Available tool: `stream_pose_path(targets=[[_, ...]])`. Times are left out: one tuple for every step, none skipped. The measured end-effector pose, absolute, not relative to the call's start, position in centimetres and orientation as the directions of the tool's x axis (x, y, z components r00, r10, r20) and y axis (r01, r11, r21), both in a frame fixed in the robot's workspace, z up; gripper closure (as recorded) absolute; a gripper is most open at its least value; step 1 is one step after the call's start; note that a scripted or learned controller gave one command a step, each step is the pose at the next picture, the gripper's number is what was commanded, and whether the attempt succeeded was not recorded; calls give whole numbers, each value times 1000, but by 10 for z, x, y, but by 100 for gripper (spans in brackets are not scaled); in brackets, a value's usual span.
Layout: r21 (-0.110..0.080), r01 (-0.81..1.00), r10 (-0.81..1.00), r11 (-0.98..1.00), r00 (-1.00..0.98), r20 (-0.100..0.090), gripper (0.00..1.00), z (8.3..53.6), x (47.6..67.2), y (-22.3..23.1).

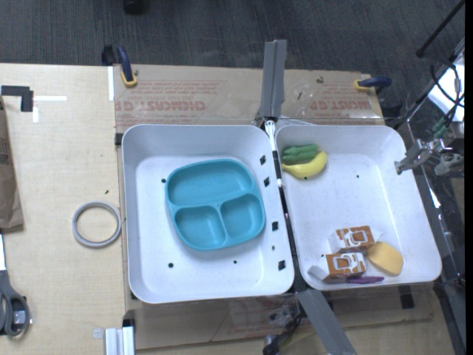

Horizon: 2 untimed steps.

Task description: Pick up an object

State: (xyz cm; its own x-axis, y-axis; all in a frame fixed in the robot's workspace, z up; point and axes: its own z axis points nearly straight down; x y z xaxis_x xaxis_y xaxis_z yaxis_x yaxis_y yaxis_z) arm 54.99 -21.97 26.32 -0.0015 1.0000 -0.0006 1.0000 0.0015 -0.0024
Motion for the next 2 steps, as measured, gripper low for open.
stream_pose_path(targets=[[-3,983,983,-186,186,0,0,218,529,-222],[-2,991,991,-131,131,1,0,123,488,-172]])
